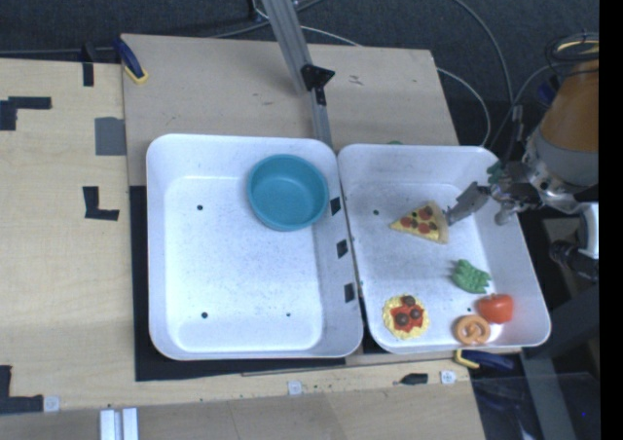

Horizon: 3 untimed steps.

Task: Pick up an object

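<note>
Camera view: hand point(471, 201), grip state unclear, beside pizza slice point(421, 222); likely light, stiff, best pinched across its edges

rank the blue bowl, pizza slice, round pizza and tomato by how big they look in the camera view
1. blue bowl, by far the largest
2. pizza slice and round pizza, which look about alike, so I won't rank them
3. tomato, smallest
</note>
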### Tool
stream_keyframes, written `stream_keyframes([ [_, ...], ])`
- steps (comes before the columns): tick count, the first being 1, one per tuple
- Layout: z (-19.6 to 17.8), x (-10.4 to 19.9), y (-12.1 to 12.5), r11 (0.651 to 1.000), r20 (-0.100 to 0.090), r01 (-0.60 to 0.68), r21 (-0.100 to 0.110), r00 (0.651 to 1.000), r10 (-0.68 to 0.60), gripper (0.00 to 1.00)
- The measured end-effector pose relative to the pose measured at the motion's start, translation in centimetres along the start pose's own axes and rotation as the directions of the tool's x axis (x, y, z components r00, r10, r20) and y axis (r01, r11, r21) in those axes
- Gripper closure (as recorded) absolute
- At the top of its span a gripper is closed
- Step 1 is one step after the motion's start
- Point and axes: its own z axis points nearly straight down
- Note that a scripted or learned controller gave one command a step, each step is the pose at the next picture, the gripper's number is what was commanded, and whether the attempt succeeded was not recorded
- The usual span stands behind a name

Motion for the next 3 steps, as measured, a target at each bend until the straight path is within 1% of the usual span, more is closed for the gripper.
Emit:
stream_keyframes([
  [1, 6.2, 0.0, -0.6, 1.0, 0.0, -0.001, 0.0, 1.0, 0.001, 0.0],
  [2, 11.0, 0.0, -0.5, 1.0, 0.002, 0.0, -0.005, 1.0, 0.0, 0.0],
  [3, 9.7, -0.1, -0.5, 1.0, 0.004, 0.0, -0.009, 1.0, 0.0, 1.0],
])
